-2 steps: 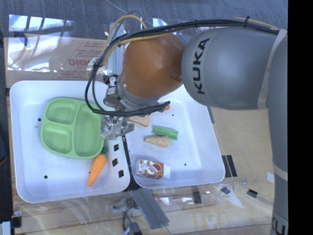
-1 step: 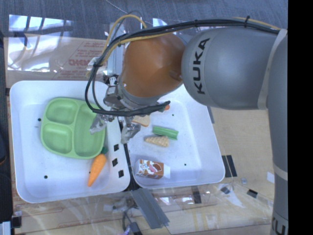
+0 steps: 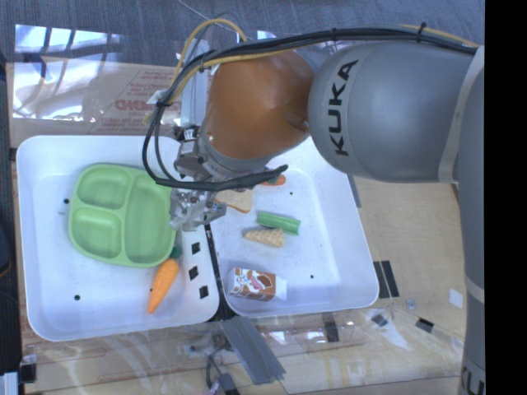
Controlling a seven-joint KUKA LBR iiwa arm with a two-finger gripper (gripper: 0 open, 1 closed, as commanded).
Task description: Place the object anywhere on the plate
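At the near edge of the right bin lay a small flat packet, brown and white with a glossy printed face. Just beyond it sat a pale yellow cone with a ridged surface, then a short green stick with squared ends, and behind that a tan, bread-like slice partly tucked under the arm. A sliver of something red-orange showed at the arm's lower edge.

In the left bin, a smooth orange carrot with a stub of green at its top lay slantwise, its upper end just beside the near right corner of the plate — a light green, matt, rounded tray moulded into three compartments. The carrot rested on the bin floor, not on the plate.

The gripper, a cluster of grey metal, hung over the plate's right edge, close to the seam where the two bins met — above the carrot in the frame and apart from it. Whether its fingers were parted or closed could not be told, and nothing could be seen between them.

The arm, glossy orange at the wrist and smooth grey beyond, covered the far part of the right bin, black cables looping off its wrist.
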